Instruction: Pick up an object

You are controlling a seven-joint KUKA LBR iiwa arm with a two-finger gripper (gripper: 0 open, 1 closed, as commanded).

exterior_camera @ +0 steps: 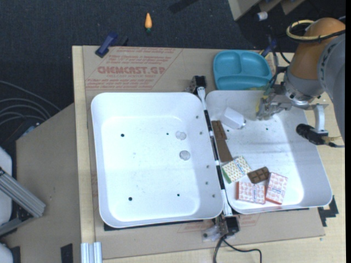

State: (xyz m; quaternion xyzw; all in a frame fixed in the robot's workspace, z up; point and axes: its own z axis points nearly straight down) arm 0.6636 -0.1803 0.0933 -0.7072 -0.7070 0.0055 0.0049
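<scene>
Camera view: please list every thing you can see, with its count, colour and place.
Bins: 2, white, side by side on the bench.
Discs: 2, pale grey, left bin, right of centre.
White block: 1, right bin, far left part.
Brown strip: 1, right bin, along its left wall.
Green-patterned packet: 1, right bin, near part.
Brown piece: 1, right bin, beside that packet.
Red-patterned packets: 2, right bin, near edge.
Blue tray: 1, behind the right bin.
Orange item: 1, floor beyond the bench.
Arm: 1, grey and orange, from the right.
Gripper: 1, over the right bin's far part.
</scene>
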